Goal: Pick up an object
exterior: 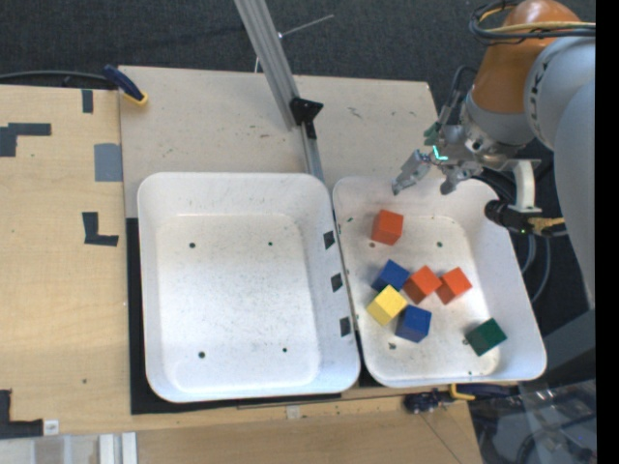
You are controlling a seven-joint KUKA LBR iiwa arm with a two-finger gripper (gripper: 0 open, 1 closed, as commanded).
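My gripper (427, 179) hangs open over the far edge of the right bin (513, 259), with nothing between its fingers. An orange cube (387, 227) lies alone just below and left of it. Nearer the bin's middle sits a cluster: a blue cube (392, 275), two orange cubes (422, 283) (455, 284), a yellow cube (387, 305) and a second blue cube (413, 323). A dark green cube (486, 336) rests apart at the near right.
The left bin (232, 288) lies beside the right one. A slanted metal pole (276, 56) runs down to a clamp (306, 111) between the bins' far edges. Cables (517, 216) hang by the right bin's far right rim.
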